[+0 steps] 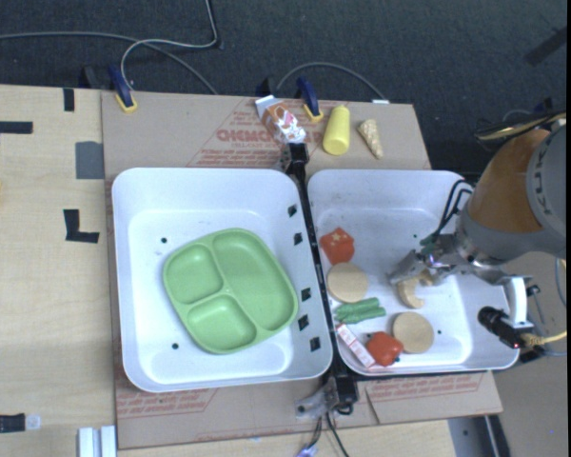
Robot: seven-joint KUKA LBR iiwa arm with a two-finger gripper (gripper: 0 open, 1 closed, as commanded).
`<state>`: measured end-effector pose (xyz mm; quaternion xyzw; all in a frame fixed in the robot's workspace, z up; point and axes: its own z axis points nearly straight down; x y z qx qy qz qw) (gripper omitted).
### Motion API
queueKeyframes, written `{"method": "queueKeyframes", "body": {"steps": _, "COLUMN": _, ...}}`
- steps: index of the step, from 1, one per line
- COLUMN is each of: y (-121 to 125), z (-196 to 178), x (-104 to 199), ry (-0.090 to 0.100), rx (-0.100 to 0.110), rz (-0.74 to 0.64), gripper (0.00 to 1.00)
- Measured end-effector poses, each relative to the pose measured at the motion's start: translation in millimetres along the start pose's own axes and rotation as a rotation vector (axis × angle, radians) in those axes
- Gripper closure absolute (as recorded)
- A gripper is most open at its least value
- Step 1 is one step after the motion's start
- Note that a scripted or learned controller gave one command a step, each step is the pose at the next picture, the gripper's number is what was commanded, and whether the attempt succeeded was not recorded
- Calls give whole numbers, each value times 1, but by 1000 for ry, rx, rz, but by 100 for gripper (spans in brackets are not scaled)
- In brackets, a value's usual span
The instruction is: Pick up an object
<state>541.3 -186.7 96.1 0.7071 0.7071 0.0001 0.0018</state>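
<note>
Your gripper [414,274] sits low in the right bin [390,190], just above a pale crescent-shaped piece [411,295]; you cannot tell whether it grips anything. Nearby lie a red tomato [338,245], two tan discs and green beans [359,310].

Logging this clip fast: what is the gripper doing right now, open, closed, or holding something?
Gripper: low in the right bin, at a pale curved piece; open or closed cannot be told, and no object is seen between its fingers.
</note>
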Motion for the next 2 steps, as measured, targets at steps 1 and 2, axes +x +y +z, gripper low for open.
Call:
{"method": "queueKeyframes", "body": {"steps": 1, "y": 4, "z": 3, "x": 74, "ry": 4, "rx": 5, "rz": -3, "gripper": 100}}
{"method": "queueKeyframes", "body": {"steps": 2, "y": -1, "z": -135, "x": 141, "ry": 3, "rx": 0, "rz": -3, "gripper": 100}}
